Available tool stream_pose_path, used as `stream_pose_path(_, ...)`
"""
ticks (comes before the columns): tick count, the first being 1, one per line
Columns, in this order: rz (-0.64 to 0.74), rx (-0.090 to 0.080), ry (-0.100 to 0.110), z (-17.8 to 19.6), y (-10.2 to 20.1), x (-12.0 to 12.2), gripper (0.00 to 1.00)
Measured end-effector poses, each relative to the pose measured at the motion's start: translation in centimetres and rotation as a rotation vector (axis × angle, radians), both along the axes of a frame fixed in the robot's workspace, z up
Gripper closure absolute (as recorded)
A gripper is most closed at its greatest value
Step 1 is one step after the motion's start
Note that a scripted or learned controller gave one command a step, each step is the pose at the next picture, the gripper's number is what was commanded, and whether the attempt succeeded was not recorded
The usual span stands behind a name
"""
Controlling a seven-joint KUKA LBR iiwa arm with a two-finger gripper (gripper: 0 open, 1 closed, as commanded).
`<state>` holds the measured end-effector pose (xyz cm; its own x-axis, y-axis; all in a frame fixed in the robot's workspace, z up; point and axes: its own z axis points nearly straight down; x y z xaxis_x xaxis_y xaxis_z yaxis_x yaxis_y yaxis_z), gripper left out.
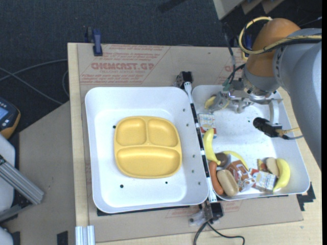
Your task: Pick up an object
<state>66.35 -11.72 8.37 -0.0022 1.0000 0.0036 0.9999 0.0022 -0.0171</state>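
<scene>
Here the hand [228, 100] is lowered into the right bin's [296, 160] far corner, by a small yellow object [210, 102]; whether anything is gripped cannot be told. A yellow plate [148, 147] is seen in the left bin [99, 111].

Two white bins [97, 137], one yellow plate [147, 147], three bananas [208, 144].

The tool [228, 100] at upper right is too blurred to read its fingers. The arm [301, 60] runs off the right edge. Small packets [255, 177] at lower right overlap, unreadable.
</scene>
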Motion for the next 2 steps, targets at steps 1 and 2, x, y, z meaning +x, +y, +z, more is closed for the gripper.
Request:
stream_pose_path(1, -0.007, -0.004, -0.008, -0.1, -7.7, 0.0, 0.00)
stream_pose_path(2, -0.010, -0.001, -0.008, 2.8, -8.8, -13.7, 0.00)
